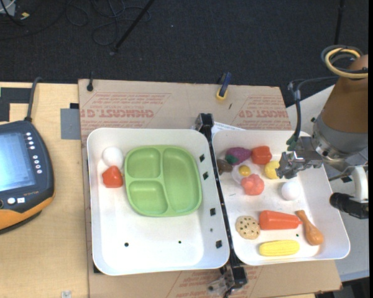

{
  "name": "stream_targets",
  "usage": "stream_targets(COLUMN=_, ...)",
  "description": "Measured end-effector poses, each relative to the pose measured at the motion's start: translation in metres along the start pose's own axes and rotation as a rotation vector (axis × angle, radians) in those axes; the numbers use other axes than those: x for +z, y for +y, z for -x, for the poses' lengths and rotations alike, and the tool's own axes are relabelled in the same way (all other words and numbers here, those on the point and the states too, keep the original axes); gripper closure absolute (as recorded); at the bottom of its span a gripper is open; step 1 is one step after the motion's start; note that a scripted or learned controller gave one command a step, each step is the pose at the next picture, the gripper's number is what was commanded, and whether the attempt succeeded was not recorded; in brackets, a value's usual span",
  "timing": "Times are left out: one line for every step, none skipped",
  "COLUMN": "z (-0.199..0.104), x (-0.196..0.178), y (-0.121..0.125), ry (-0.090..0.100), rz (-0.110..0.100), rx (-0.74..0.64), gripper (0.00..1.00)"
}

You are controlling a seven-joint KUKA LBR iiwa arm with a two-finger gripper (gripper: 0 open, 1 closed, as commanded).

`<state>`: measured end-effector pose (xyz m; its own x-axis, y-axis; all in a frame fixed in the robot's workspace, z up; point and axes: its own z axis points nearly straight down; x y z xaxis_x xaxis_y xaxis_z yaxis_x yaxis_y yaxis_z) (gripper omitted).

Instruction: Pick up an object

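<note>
The gripper [290,164] hangs over the right bin [336,244] near its right edge, in the upper half; whether it is open or closed cannot be told from this slant, and nothing can be seen in its grasp. Just below it lies a white ball [290,190], and just to its left a small yellow piece [271,169]. Toward the bin's far edge sit a red piece [261,154] and a purple one [239,154], with a pink lump [252,184] nearer the middle. Along the near edge lie a cookie [248,226], a carrot [278,220], a drumstick [309,228] and a corn cob [278,248]. The left bin [149,253] carries a green divided plate [162,180] — beside it, by the bin's left edge, a white egg [112,155] and a red piece [112,177] just apart. A tablet-like pendant [15,172] rests at the bench's left edge.
</note>
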<state>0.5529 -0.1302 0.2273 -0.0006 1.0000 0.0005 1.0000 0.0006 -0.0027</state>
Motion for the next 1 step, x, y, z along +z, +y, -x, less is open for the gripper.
stream_targets(z=-0.0483, x=0.0072, y=0.0044, ry=0.001, rz=-0.003, rx=-0.003, gripper=1.00)
